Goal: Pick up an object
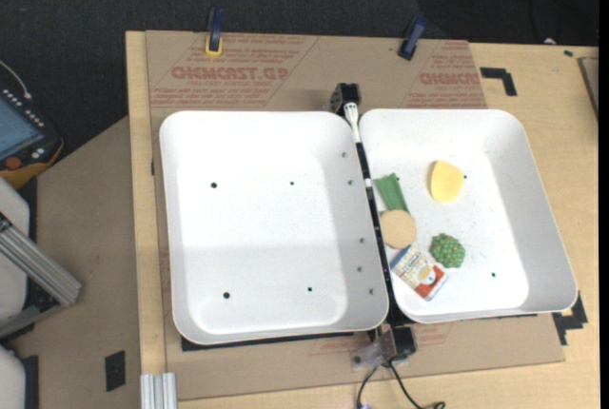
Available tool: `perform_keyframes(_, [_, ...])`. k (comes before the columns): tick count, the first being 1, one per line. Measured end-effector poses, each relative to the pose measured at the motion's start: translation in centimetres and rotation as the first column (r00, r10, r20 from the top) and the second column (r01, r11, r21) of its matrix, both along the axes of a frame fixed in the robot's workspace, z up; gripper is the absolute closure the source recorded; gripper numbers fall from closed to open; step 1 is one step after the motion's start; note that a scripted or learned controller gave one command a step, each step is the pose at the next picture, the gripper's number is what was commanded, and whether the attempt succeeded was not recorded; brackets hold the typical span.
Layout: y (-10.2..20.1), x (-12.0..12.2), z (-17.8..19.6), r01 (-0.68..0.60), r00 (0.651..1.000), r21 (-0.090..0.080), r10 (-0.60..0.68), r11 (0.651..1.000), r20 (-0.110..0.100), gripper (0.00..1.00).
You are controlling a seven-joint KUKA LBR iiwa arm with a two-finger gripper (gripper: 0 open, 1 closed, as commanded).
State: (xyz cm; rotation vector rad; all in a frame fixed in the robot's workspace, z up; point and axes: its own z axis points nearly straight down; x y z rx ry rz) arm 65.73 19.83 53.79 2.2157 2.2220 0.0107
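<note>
You'll see two shallow white bins side by side, touching along a dark seam, the left bin (257, 226) and the right bin (504, 207). Both rest on a brown cardboard sheet (314, 65) printed with red lettering. A yellow-and-blue clamp (215, 34) and a blue clamp (413, 36) grip its far edge.

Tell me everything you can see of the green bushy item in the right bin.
The green bushy item looks like a toy broccoli head: small, rounded, with a bumpy dark green surface, likely plastic. It lies on the floor of the right bin, toward the near side, just right of the red and white packet and below the yellow piece. Whether it touches the packet is unclear.
</note>
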Motion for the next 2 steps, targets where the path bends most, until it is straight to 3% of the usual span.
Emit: perform_keyframes(2, [2.6, 0.9, -0.3, 0.003, 1.0, -0.001, -0.003, 1.0, -0.003, 1.0])
